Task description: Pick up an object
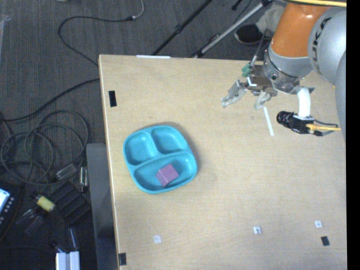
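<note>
On a pale wooden tabletop (236,196), a blue divided plate (160,158) holds a small purple block (167,175), with the robot gripper (246,97) well off to the upper right.

The plate has three compartments: two small ones at its far side and one larger one at its near side. The purple block lies in the larger one, toward its right half. The grey arm with its orange band (298,21) reaches in from the right. Its gripper hangs above bare tabletop, fingers spread apart with nothing between them. A thin white stick (268,121) lies on the table just below the gripper. Black cables (45,134) trail over the dark carpet to the left.
</note>
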Robot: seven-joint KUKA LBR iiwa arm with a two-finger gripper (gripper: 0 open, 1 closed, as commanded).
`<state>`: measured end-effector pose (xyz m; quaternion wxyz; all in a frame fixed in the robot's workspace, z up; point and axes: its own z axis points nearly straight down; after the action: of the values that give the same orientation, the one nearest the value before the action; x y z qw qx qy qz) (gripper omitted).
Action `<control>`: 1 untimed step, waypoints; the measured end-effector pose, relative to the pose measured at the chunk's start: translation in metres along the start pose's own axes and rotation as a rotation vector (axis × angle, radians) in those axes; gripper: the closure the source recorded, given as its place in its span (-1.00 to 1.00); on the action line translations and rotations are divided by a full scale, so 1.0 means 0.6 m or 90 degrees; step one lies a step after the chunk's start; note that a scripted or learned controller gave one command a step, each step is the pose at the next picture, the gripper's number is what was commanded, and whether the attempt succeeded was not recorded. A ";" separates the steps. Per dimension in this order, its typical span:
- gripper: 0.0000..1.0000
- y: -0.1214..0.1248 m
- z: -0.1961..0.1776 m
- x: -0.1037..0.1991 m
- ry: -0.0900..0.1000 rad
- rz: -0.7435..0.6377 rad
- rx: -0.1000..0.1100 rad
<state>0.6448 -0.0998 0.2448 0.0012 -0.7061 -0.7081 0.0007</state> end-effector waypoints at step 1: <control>-1.00 0.038 0.060 -0.095 -0.003 -0.132 0.000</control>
<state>0.6677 -0.1567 0.2088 -0.0001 -0.6294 -0.7771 0.0020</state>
